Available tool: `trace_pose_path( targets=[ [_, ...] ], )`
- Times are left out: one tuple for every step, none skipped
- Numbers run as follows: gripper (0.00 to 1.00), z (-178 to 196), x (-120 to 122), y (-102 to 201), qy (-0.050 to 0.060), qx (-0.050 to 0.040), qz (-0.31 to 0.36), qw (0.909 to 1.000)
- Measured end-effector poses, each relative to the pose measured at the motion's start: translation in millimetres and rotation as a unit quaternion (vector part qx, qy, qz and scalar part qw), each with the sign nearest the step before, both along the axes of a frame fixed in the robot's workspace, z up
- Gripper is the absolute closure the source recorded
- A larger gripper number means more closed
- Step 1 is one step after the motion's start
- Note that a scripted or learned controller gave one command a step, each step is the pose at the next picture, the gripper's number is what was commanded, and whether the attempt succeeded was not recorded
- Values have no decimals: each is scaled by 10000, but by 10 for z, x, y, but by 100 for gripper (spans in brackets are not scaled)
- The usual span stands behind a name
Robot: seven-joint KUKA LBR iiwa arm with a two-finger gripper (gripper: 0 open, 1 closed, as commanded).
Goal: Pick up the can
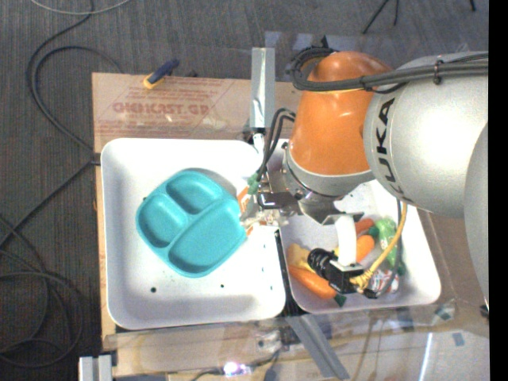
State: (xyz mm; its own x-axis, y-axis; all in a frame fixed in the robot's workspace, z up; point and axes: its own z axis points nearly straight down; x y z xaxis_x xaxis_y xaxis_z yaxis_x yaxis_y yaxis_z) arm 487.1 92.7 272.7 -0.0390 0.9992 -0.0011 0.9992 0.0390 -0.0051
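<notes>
The arm's orange band and grey wrist cover most of the right bin (pixel 421 292). My gripper (pixel 260 205) reaches down over the wall between the two bins, beside the right edge of a teal divided plate (pixel 193 222) that lies in the left bin (pixel 127 292). Small orange and green bits (pixel 248 189) show around the gripper's tip; what they are I cannot make out. A shiny, partly hidden object with red marks (pixel 386 280), possibly the can, lies near the right bin's front right, well away from the gripper.
Orange carrot-like pieces (pixel 308 280) and a green item (pixel 386 232) lie in the right bin under the arm. A cardboard sheet (pixel 167 109) with a blue and yellow tool (pixel 160 72) lies behind the left bin. Cables run over the floor on the left.
</notes>
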Motion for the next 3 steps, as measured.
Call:
trace_pose_path(
  targets=[
    [100,-464,176,133,0,-17,-617,9981],
    [100,-908,455,-252,7,-15,-1320,9912],
    [100,-340,422,866,0,-12,-670,9978]
  ],
)
